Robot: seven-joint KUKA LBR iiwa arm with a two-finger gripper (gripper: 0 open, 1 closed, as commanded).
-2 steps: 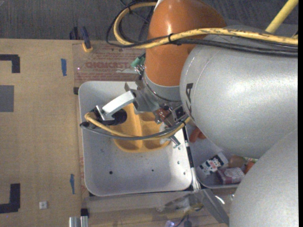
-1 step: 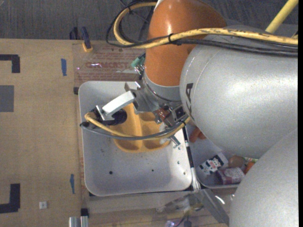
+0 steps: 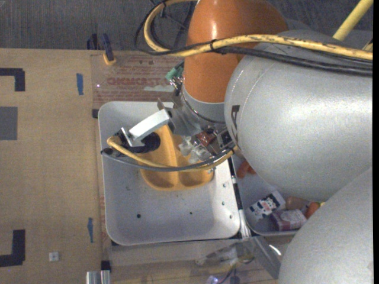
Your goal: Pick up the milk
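Bare floor flanks the yellow tray [image 3: 163, 179] in the left bin [image 3: 172, 220]

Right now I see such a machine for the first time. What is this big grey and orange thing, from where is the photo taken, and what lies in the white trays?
It is a robot arm, grey with an orange band. One camera above the bench looks down on it at a slant. Its pincer hangs over a yellow dish in the near white bin, on the picture's left. I cannot tell whether it holds anything. The other bin, partly under the arm, holds a small white carton with dark print, probably the milk, and a pinkish box.
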